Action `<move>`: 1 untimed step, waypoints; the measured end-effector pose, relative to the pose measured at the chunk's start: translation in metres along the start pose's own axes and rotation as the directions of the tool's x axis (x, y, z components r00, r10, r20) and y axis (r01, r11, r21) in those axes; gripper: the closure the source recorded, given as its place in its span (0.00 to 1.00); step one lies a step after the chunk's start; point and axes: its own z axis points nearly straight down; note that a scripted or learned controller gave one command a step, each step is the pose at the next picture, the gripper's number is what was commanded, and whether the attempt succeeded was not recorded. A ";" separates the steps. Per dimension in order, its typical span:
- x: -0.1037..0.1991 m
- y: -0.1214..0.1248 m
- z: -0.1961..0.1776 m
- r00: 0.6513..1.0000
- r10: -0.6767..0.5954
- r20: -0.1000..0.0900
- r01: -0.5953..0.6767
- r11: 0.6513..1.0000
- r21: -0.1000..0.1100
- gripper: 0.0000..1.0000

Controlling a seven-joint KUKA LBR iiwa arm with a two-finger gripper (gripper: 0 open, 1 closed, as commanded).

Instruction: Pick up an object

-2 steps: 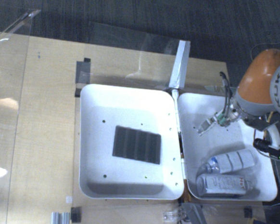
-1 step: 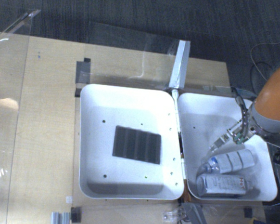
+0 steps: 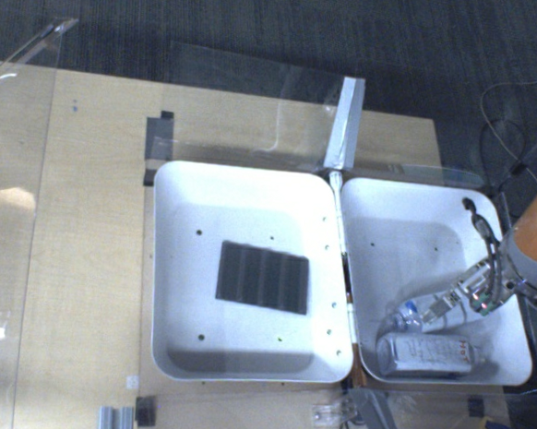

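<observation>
Wooden desk (image 3: 81, 240), two white bins side by side. Left bin (image 3: 182, 193) holding a dark ribbed pad (image 3: 264, 277), flat, near its middle. Right bin (image 3: 389, 209) holding a clear bottle (image 3: 429, 355) on its side at the near edge, long axis running left to right, roughly parallel to that edge. Grey arm (image 3: 536, 249) reaching in from the right, slanting down and leftward. End effector (image 3: 442, 307) low in the right bin, just above and behind the bottle, tip close to a small blue-tinged item (image 3: 408, 313). Bottle lying toward the near edge from the end effector, close by. Cannot tell how far open, nor whether anything is held.
</observation>
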 end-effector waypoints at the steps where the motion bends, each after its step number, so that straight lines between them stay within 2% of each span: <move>1: 0.004 0.055 0.094 0.958 -0.285 0.008 0.285 0.958 -0.005 0.00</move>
